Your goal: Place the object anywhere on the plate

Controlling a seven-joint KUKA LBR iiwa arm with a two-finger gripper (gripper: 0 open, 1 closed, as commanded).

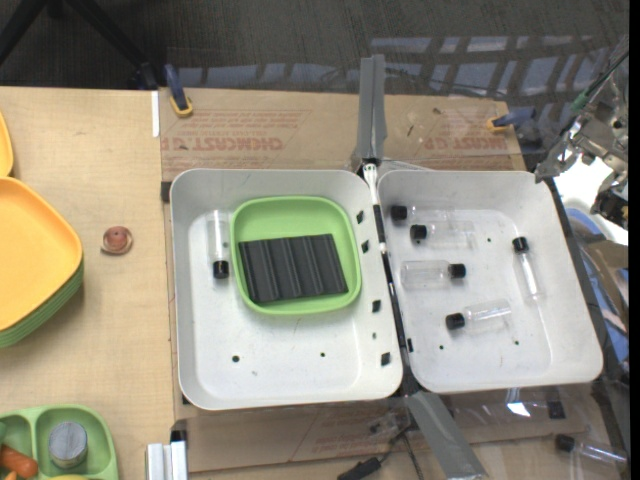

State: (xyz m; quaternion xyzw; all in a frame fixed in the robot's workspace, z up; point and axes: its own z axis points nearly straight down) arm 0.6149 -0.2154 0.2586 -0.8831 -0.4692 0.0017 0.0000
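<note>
Part of the robot arm's metal claw assembly [598, 143] sits at the far right edge, raised and too cropped to read.

Dark grey carpet [300, 13] beyond the pale wooden table [80, 158]; black chair legs [70, 8] at upper left; brown cardboard [270, 133] under the bins.
</note>
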